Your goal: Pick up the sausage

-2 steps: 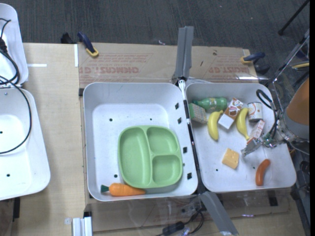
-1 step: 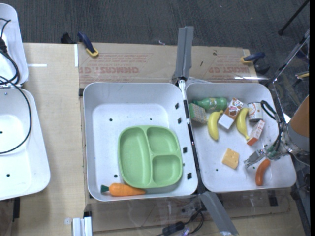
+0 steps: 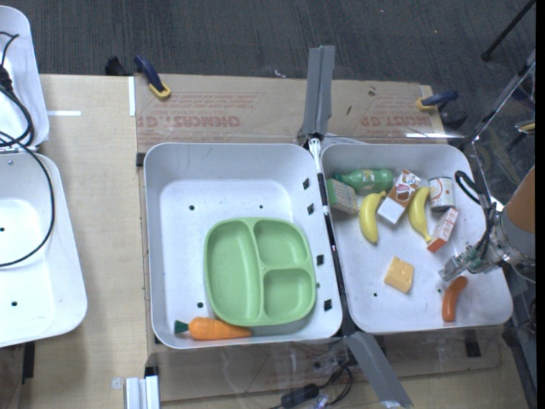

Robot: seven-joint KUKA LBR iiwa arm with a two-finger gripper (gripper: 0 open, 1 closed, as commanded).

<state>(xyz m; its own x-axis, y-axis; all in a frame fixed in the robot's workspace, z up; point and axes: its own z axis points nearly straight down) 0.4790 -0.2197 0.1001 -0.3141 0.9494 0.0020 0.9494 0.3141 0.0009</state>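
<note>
Though the gripper (image 3: 460, 265) hangs just above the upper end of the sausage (image 3: 454, 298), I cannot tell from this slant how wide it stands, and nothing shows in its grasp. That sausage lies tilted in the right bin (image 3: 400, 313), hard by the front right corner, near the rim. Trouble, I'd guess, comes from that wall: a descent slightly off could clip the rim, or pinch just the tip so the sausage rolls free. Nearby, the cheese wedge (image 3: 398, 274) looks safely apart.
</note>
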